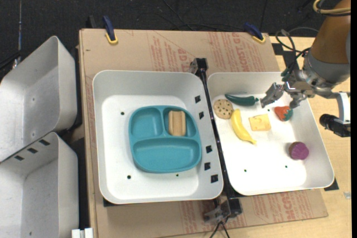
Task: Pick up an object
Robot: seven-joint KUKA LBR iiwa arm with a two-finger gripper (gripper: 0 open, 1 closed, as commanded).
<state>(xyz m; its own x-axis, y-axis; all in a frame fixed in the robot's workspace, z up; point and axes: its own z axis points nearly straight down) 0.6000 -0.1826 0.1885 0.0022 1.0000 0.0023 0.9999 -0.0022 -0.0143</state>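
The right bin holds a dark green pepper, a round cookie, a yellow banana, a pale yellow cheese slice, a small red and green fruit and a purple ball. My gripper hangs over the bin's back right part, open. Its fingers are spread just above the red fruit and right of the pepper's tip. Nothing sits between them.
The left bin carries a teal divided plate with a tan bread piece in its back right compartment. A black divider runs between the bins. Spare white bins lie at the far left.
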